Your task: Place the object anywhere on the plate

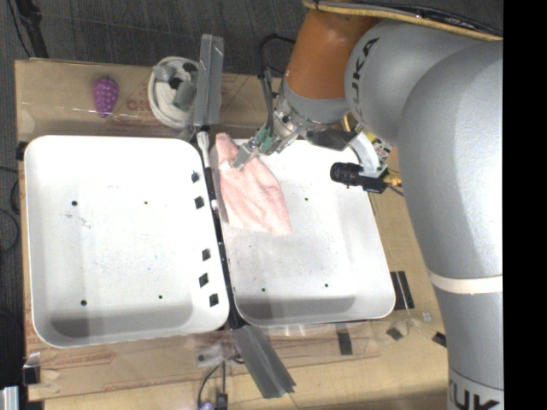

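Note:
A soft pink object (256,196), long and limp like a piece of cloth or a fillet, is at the upper left of the right bin (342,263). Its left side overlaps the divider between the two bins. My gripper (249,155) reaches in from the upper right under the orange wrist band (325,49). Its thin fingertips are pinched shut on the pink object's upper part, and the rest of the object trails down and to the right of them.
The left bin (111,237) lies beside the right one. Behind the bins on the bench are a purple grape-like toy (105,95), a white round item (173,90) and a grey upright bar (208,79). The arm's large grey body (453,161) covers the right side.

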